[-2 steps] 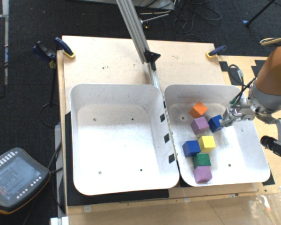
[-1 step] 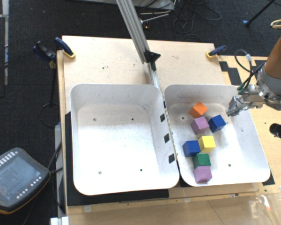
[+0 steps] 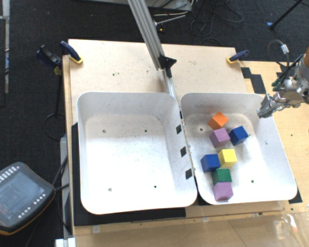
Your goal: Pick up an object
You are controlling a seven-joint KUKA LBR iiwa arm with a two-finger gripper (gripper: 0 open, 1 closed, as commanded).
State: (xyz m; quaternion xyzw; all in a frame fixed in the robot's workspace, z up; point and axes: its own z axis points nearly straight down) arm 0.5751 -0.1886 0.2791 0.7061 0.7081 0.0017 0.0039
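White right bin (image 3: 278,153) with seven small blocks — orange (image 3: 219,120), two purple (image 3: 220,136), two blue (image 3: 239,135), yellow (image 3: 228,156), green (image 3: 222,175). Pincer (image 3: 265,109) over the bin's top right rim — holding nothing, open or closed impossible to tell.

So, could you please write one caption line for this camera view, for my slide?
KUKA arm's gripper hovers over the right bin's far rim; seven coloured cubes cluster inside.

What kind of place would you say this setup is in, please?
Probably a robotics lab: a wooden bench bearing two white bins, a teach pendant on the dark floor, and loose cables behind.
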